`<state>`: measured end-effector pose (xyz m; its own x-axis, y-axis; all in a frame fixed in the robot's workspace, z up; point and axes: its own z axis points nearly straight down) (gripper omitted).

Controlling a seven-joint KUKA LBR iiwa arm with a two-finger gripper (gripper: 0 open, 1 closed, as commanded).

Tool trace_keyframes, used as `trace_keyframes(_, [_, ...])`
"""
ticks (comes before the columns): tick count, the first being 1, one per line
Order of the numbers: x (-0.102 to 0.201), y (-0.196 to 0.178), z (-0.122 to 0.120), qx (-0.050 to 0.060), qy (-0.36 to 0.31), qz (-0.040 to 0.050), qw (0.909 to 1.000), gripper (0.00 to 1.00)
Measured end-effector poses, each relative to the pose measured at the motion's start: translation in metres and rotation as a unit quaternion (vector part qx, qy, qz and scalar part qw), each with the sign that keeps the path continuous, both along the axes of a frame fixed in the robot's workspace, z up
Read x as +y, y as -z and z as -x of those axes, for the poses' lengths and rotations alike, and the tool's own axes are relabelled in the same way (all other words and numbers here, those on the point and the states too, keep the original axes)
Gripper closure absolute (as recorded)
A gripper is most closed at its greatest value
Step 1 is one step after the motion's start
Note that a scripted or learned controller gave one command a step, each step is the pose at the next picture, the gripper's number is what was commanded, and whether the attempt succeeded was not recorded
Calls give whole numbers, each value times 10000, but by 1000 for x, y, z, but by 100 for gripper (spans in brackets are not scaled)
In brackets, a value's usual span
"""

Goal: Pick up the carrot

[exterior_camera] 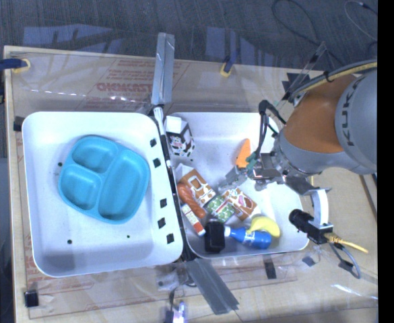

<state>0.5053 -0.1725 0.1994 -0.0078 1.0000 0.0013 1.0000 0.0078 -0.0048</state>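
A KUKA arm reaches into the right bin from three o'clock, where clutter crowds the near wall: a black object, a blue bottle and a yellow banana-like toy at about six o'clock. Further in lie two printed snack boxes at centre. The gripper hovers at the carrot's lower tip; whether the jaws are open or closed cannot be told. The carrot lies at roughly one o'clock in the bin, tilted, apart from the boxes. It looks light, stiff and smooth (likely a plastic toy, prone to slipping), so a hold across its thicker middle seems wisest. A small cow-print carton stands at eleven o'clock. The left bin holds a blue divided tray. Beyond, the wooden surface meets dark carpet.
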Motion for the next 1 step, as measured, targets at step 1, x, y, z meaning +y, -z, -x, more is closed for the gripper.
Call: trace_keyframes(1, [-10,94,-42,-52,729,27,9973,0])
